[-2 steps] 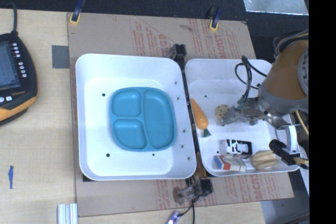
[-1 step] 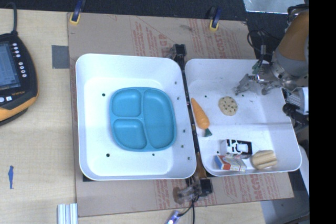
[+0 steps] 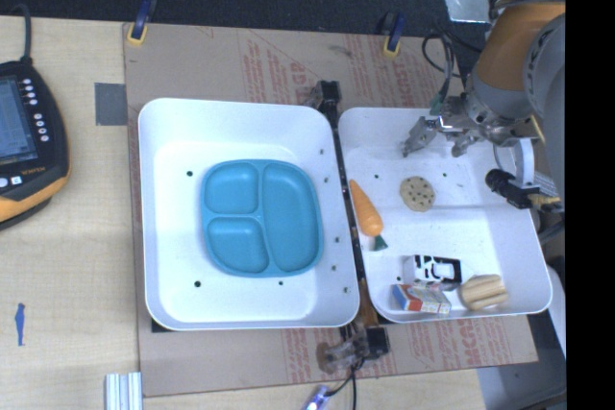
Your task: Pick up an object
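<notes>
Hovering over right bin's far edge, claw spread open, nothing between fingers; cookie near, carrot at left edge.

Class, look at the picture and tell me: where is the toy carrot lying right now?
The carrot lies in the right bin, against its left wall beside the divide between the bins, left of the cookie.

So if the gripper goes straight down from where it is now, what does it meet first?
Probably the bare white floor of the right bin. The open two-finger gripper hangs near the bin's far edge; the round speckled cookie lies nearer the camera, apparently outside its line, though depth is uncertain.
</notes>
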`<move>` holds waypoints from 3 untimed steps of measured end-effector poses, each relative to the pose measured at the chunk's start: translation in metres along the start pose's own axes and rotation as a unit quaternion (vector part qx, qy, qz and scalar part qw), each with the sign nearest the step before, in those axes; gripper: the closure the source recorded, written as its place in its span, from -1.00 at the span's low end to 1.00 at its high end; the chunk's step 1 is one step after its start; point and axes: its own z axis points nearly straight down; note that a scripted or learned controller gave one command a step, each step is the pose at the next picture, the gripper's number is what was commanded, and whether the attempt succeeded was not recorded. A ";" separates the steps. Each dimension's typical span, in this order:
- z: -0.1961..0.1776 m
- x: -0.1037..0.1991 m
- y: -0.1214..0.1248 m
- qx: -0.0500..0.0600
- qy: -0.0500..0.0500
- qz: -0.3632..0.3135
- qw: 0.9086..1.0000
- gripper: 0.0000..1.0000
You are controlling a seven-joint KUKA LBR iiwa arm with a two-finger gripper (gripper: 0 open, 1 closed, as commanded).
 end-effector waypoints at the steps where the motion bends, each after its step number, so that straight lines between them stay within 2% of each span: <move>1: 0.022 0.016 -0.041 0.002 0.000 0.001 1.000 -1.00; 2: 0.010 0.015 -0.040 0.001 -0.001 0.000 1.000 1.00; 3: 0.010 0.015 -0.040 0.001 -0.001 0.000 1.000 -1.00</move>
